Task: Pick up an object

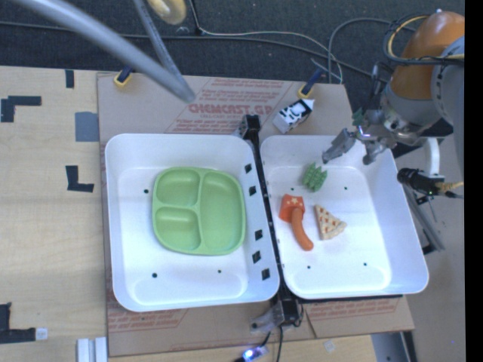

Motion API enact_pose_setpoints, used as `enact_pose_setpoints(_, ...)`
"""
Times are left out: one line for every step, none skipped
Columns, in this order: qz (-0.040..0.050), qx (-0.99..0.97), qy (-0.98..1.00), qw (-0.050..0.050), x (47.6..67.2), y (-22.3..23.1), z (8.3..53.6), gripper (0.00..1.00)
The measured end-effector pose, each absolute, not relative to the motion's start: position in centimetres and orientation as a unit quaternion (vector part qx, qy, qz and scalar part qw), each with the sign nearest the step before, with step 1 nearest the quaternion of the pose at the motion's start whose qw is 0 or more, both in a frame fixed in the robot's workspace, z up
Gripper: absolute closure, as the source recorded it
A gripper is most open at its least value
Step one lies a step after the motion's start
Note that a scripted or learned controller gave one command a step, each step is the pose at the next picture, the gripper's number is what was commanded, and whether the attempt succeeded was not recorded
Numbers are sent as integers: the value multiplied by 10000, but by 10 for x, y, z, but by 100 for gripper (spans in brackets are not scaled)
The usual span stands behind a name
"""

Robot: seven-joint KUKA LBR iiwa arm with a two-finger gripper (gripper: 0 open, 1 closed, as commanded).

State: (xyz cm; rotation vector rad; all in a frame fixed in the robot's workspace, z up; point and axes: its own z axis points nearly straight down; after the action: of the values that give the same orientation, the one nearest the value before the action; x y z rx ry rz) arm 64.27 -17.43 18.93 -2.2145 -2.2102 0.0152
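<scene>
Your gripper hangs over the far edge of the right bin, at about two o'clock from the middle of the view. Its two fingers are spread apart, with only white bin floor showing between them; they hold nothing. One finger slants toward eight o'clock, the other sits just beside it toward the arm.

Just beyond the fingers, at about seven o'clock from them, a small green broccoli piece lies on the bin floor, near the fingertips but apart from them. Farther on at seven o'clock lies an orange carrot-like piece, long and slanted, with a squarer red-orange top end. Just beside it at three o'clock lies a pizza slice, a tan wedge with red spots. The two are close, and you cannot tell whether they touch.

At nine o'clock from this bin, the left bin sits edge to edge with it. A light green divided plate with three compartments lies flat in its middle.

Both bins rest on a cardboard sheet printed with red lettering, laid on the pale wooden tabletop. Behind the gripper, at three o'clock, your grey arm rises with its orange band. A small black-and-white object sits on the cardboard at twelve o'clock from the right bin.
</scene>
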Motion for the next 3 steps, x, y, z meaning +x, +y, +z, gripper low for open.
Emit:
enact_pose_setpoints(6,-7066,-7076,4,646,-174,199,0)
enact_pose_setpoints(21,-7066,-7076,16,643,-176,154,0)
enact_pose_setpoints(19,-7061,-7081,13,645,-173,110,0)
